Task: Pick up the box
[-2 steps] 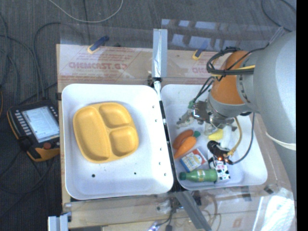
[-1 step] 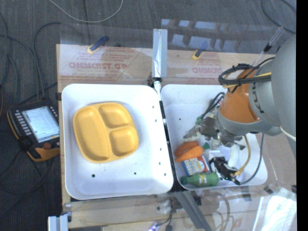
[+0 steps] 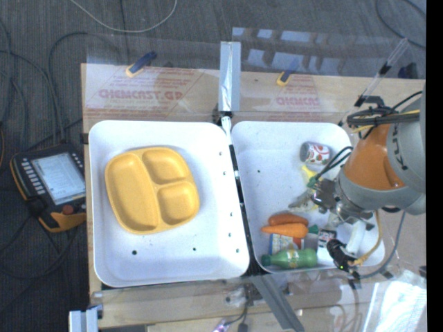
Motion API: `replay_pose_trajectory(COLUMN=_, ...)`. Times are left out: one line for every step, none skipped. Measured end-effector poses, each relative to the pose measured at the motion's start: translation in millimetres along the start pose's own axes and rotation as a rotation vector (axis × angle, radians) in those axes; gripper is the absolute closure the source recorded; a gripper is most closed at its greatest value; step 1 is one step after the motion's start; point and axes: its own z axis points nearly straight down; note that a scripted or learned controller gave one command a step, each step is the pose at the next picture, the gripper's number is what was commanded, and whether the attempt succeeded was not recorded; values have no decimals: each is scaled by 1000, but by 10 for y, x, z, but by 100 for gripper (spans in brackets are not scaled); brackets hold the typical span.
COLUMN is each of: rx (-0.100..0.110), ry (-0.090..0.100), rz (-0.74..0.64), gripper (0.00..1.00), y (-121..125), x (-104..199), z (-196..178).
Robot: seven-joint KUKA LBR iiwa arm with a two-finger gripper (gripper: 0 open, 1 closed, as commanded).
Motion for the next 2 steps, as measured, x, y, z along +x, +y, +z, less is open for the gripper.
replay_pose_trajectory(rx=1, ry=1, rz=-260, gripper=0, y=-54, x=-110, z=-2)
replay_pose_trajectory(rx=4, ry=-2, rz=-377, gripper=0, y=515, x=238, z=17)
